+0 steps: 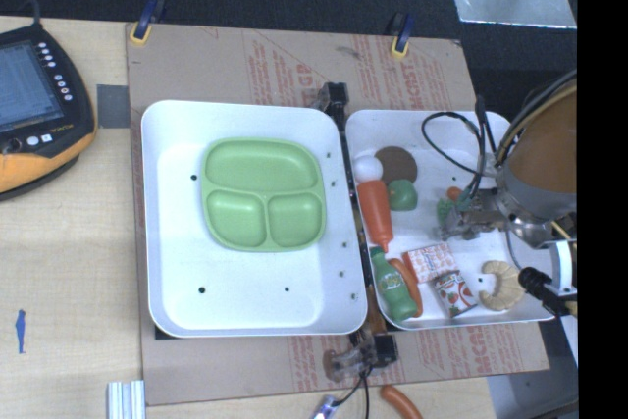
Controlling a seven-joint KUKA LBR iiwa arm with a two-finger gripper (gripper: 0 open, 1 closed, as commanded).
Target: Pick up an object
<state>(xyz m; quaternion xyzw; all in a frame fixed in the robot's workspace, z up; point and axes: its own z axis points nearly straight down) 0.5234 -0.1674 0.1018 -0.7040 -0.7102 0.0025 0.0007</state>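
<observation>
Right bin (432, 123): an orange carrot (375, 211) lies along the left wall, long axis running near to far, white end far. A green bottle (392, 286) continues that line nearer the camera. The claw (469, 216) sits low over the bin's right half beside a small orange piece (452, 194); cables mask it, opening cannot be judged. Left bin (167, 211): green divided plate (263, 193).

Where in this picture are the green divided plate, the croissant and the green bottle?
green divided plate (263, 170): camera view, on the large upper compartment.
croissant (502, 287): camera view, on the middle of its curved body.
green bottle (392, 288): camera view, on its labelled body.
</observation>
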